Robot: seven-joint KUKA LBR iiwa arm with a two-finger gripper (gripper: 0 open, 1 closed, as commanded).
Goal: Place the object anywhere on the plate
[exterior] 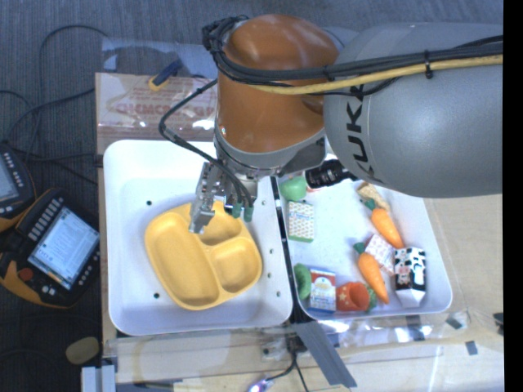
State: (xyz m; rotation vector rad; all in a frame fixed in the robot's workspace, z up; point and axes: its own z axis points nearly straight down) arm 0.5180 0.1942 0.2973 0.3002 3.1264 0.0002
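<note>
**benchwatcher:** While the arm (409, 121) is reaching in from the right, where's the business end sitting? I'm squinting at the view and not getting much.

**kuka_fan:** It's hanging over the bin on the view's left (122, 219), with the orange band (274, 80) sitting right above it and blocking a lot. The jaws are pointing down at the upper edge of the yellow plate (188, 260), near the divider between its compartments. Whether they're touching the plate or just hovering, I'm not seeing clearly.

**benchwatcher:** Wide, narrow, gripping something?

**kuka_fan:** Honestly I can't tell. It's too cluttered and small down there, so I'm not calling it.

**benchwatcher:** And the object?

**kuka_fan:** I'm not managing to pick out which one it is. The toys I'm seeing are all lying in the other bin (343, 211): two carrots, one (386, 223) above the other (372, 272), with a cow-patterned box (409, 269) just beside the lower one. A checkered packet (301, 220) is leaning near the wall between the bins, and a green thing (294, 188) is peeking out above it, partly under the arm. Along the bottom edge, a red toy (353, 296) is sitting against a small printed packet (322, 291).

**benchwatcher:** And the plate?

**kuka_fan:** It's lying flat in its bin, tilted diagonally.
</note>
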